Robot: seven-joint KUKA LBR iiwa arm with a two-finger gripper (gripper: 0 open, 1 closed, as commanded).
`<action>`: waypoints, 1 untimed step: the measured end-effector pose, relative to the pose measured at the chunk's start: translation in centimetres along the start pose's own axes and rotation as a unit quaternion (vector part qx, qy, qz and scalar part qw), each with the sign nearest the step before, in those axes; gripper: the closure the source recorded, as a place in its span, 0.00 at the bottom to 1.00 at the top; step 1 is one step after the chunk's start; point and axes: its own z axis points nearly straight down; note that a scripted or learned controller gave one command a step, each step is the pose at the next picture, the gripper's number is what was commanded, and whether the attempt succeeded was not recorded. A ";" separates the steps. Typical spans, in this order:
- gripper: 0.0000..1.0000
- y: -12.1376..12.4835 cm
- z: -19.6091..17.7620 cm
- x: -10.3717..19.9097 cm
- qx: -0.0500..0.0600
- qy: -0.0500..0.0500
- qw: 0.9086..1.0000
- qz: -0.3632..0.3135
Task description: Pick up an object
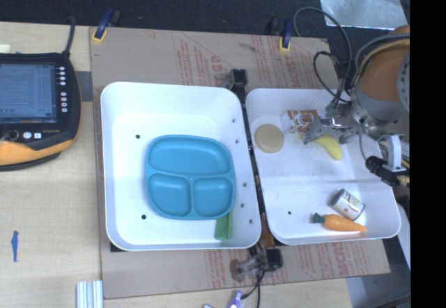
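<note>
In the right bin lie a yellow banana, a tan round disc, a white and orange packet, a small silver can and an orange carrot. My gripper reaches in from the right and sits low over the banana's upper left end, next to the packet. The arm's grey and orange wrist hangs over the bin's far right corner and hides that part of it.
The left bin holds a blue divided plate and a green object at its front edge. A tablet-like pendant lies on the bench at left. Cables run behind the right bin.
</note>
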 end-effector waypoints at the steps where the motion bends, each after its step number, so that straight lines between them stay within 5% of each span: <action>1: 1.00 -0.1 -1.0 -0.1 0.005 0.000 1.000 -0.002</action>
